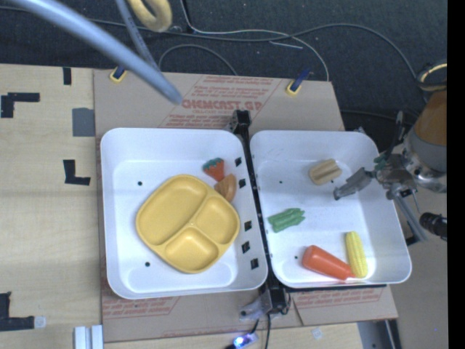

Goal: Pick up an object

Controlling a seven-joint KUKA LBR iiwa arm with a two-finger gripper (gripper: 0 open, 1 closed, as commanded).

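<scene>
The right bin point(378, 227) holds a tan bread roll point(324, 171), a green pea pod point(285, 218), an orange carrot point(327, 262) and a yellow corn cob point(356, 254). My gripper point(350, 185) reaches in over the bin's right rim and hangs just right of the bread roll, apart from it. Nothing shows in its grasp. The arm's orange band point(434, 122) is at the far right.
The left bin point(120, 195) holds a yellow divided plate point(187, 222), with a small red and green toy point(213, 168) and a brown piece point(227, 187) by the plate's upper right edge. Cables run across the dark floor behind the bench.
</scene>
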